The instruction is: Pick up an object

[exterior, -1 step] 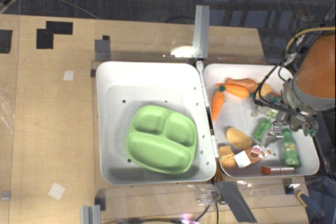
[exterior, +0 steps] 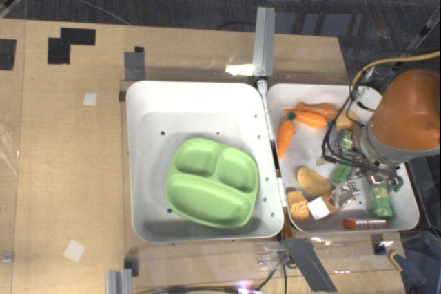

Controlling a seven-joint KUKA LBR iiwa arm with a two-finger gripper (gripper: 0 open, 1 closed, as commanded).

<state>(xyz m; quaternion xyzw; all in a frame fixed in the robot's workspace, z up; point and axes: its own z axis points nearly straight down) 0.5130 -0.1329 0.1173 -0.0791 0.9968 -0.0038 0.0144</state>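
The claw hangs low over the middle of the right bin, under the arm's orange band and a tangle of cables at the right of the frame; whether it is released or clenched I cannot tell, since the wrist covers it from up here. No object can be seen held in it.

Clutter crowds in all round it. Just to its left lies a tan potato-shaped piece, and below that a small yellow corn-like piece touching a white block with an orange edge. To the lower right a green packet stands close by the wrist, and a red marker-like stick lies along the bin's lower wall. Toward the top of the bin two carrots sit near each other: one pointing down along the left wall, another lying crosswise, with an orange-tan vegetable just above it. A yellowish piece peeks out beside the cables.

Across the dividing wall, the left bin holds a green compartment plate, tilted slightly, in its lower middle, well apart from the claw.
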